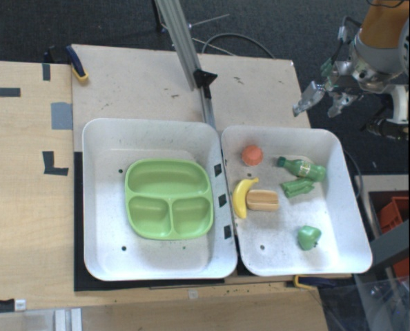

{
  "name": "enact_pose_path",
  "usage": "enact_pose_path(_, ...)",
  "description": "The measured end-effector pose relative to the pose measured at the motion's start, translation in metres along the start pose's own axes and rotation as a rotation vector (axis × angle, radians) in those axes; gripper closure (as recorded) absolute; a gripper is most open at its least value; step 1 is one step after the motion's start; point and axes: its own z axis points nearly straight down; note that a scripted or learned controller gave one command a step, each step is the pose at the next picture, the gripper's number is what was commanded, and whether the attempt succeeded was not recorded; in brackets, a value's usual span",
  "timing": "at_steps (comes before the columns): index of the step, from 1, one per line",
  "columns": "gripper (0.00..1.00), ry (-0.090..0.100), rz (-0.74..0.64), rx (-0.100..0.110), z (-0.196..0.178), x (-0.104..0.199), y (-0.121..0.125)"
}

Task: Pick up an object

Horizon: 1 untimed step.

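Note:
The right bin (343, 158) holds several small items: an orange-red ball (252, 155), a yellow banana (242, 196) touching a tan bread-like block (262, 200), a green bottle (301, 167), a green oblong piece (297, 187) and a green lump (308, 237). My gripper (322, 106) hangs above the bench beyond the right bin's far edge, up and to the right of the ball. Its fingers stand open with nothing between them.
The left bin (98, 185) contains a light green divided plate (169, 198). A metal rail (181, 36) slants down to the gap between the bins. Cables lie on the dark floor behind the bench. A yellow-and-blue clamp (77, 64) sits at the bench's far left corner.

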Motion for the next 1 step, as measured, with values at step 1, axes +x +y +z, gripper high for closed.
enact_pose_path(1, 0.00, 0.000, 0.000, 0.000, 0.0000, 0.0000, 0.0000)
